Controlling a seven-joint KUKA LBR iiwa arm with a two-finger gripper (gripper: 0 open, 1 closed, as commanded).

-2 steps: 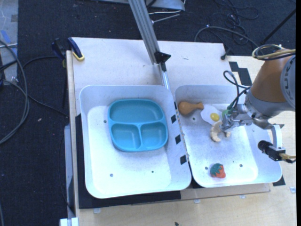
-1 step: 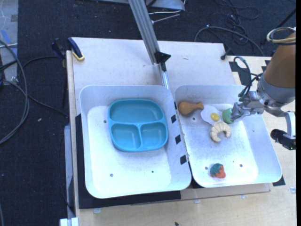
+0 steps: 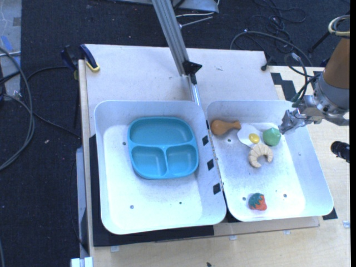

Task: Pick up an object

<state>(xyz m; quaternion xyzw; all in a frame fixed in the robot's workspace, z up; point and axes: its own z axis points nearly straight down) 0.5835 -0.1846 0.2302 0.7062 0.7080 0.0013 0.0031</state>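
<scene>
The right bin point(image 3: 303, 166) holds a brown drumstick point(image 3: 224, 127), a white fried egg with a yellow yolk point(image 3: 250, 136), a green round piece point(image 3: 271, 136), a beige croissant point(image 3: 260, 156) and a red strawberry point(image 3: 257, 202). My gripper point(image 3: 287, 123) hangs over the bin's upper right part, just right of and above the green piece. Nothing shows between its fingers.
The left bin point(image 3: 111, 199) holds a blue divided plate point(image 3: 163, 148). A slanted metal pole point(image 3: 172, 29) rises from the bins' far edge. Cables lie on the dark floor around the bench.
</scene>
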